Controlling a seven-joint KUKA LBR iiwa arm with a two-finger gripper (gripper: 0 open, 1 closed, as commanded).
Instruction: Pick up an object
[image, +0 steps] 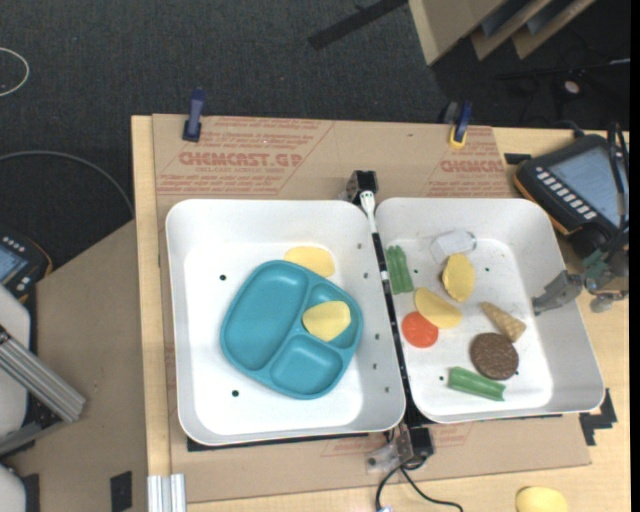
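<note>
The right bin (535, 232) holds several small items: a green stick (398, 268), a pale grey piece (453, 243), two yellow pieces (459, 277) (438, 307), a red disc (420, 330), a tan cone (503, 320), a brown round cookie (494, 355) and a green wedge (476, 383). In the left bin (190, 300) lies a teal divided plate (270, 330) with a yellow piece (327, 319) in one compartment. Another yellow piece (308, 260) lies just behind the plate. My gripper (560, 292) hangs over the right bin's right rim, away from the items.
A dark control tablet (575, 185) sits right of the bins at the back. A blue clamp (193, 115) and a yellow clamp (459, 125) grip the cardboard bench top's far edge. A yellow object (540, 498) lies at the bottom right.
</note>
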